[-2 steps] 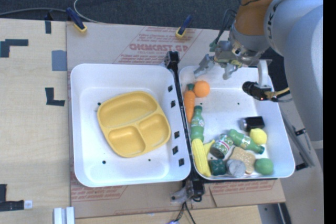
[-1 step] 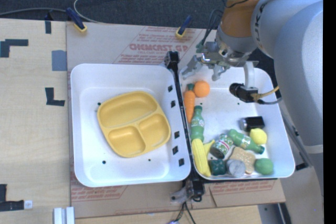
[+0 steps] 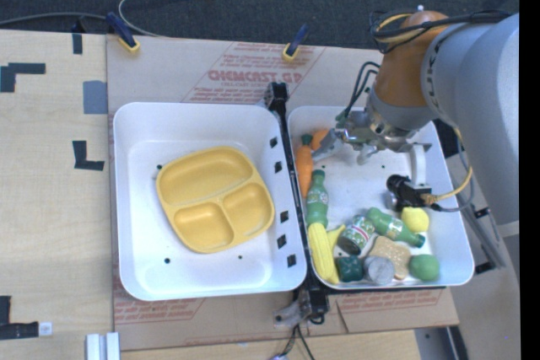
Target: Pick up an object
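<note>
Grey arm with an orange wrist band reaches over the right white bin (image 3: 460, 261); whether its two-finger gripper (image 3: 368, 149) holds anything cannot be told. Toy foods lie below and left of it: orange carrot (image 3: 304, 167), green bottle (image 3: 316, 200), yellow corn cob (image 3: 322, 250), yellow lemon (image 3: 415, 220). Left white bin (image 3: 135, 265) holds a yellow compartment plate (image 3: 214, 198).

The arm (image 3: 472, 80) runs off the right edge; its wrist perhaps hides the right bin's (image 3: 460, 265) far corner.

Cardboard-covered bench (image 3: 169, 80) under two white bins (image 3: 135, 206), side by side.
</note>
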`<state>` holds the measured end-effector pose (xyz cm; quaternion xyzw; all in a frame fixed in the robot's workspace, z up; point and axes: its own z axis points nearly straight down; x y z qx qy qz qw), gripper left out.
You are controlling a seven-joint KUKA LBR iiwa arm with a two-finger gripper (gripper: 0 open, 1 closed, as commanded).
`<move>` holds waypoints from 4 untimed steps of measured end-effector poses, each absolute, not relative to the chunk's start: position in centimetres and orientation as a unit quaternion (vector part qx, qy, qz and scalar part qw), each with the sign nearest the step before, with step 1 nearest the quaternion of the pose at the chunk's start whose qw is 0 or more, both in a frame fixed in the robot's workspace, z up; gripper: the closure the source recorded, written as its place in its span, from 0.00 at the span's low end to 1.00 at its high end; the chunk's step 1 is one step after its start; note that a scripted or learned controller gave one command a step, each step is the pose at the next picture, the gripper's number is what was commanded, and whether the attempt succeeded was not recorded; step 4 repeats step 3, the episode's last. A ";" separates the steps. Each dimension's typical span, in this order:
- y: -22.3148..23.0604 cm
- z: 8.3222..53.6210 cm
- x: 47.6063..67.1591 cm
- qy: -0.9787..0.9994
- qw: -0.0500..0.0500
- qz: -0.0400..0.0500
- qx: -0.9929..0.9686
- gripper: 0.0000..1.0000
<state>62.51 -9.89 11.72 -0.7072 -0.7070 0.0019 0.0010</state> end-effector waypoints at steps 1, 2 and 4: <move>-9.5 9.0 67.1 -0.707 -0.004 -0.002 -0.707 0.00; -9.4 9.9 67.1 -0.708 -0.004 -0.002 -0.706 1.00; -3.5 18.5 64.2 -0.708 0.000 -0.001 -0.706 1.00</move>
